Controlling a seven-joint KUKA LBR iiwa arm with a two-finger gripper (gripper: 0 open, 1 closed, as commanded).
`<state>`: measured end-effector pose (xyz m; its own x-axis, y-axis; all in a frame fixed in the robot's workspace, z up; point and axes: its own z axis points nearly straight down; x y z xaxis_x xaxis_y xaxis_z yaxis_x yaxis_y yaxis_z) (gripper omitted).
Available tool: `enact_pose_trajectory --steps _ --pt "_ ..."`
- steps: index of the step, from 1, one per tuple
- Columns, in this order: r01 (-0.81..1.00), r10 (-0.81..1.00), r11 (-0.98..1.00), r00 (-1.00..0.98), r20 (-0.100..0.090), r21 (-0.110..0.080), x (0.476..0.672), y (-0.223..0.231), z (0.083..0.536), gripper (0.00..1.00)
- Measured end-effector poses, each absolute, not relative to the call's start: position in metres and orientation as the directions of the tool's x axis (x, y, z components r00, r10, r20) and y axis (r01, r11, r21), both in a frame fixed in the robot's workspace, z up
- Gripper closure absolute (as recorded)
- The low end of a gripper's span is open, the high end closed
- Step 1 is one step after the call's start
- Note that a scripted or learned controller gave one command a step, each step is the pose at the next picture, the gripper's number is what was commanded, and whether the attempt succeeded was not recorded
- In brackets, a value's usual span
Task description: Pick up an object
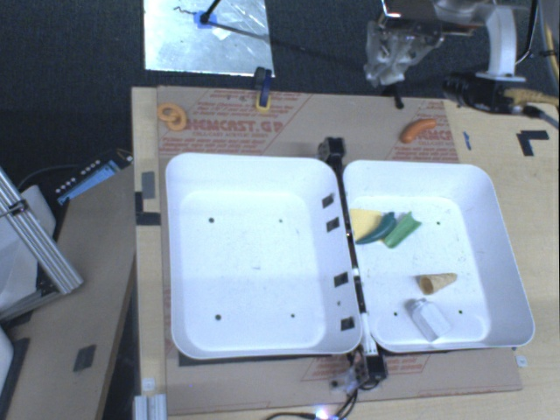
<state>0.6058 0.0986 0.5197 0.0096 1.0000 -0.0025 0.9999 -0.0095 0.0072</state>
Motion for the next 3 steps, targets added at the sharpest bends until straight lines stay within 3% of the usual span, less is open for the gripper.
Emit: enact_pose_trajectory --steps 1,2,3 --pt "1.000 1.000 -0.001 0.001 -0.001 0.008 0.671 0.083 0.536 1.00" --pt "1.000 1.000 -0.005 0.005 -0.001 0.002 0.668 0.006 0.535 1.00" --pt "1.000 1.000 0.007 -0.007 0.000 -0.011 0.667 0.076 0.283 1.00"
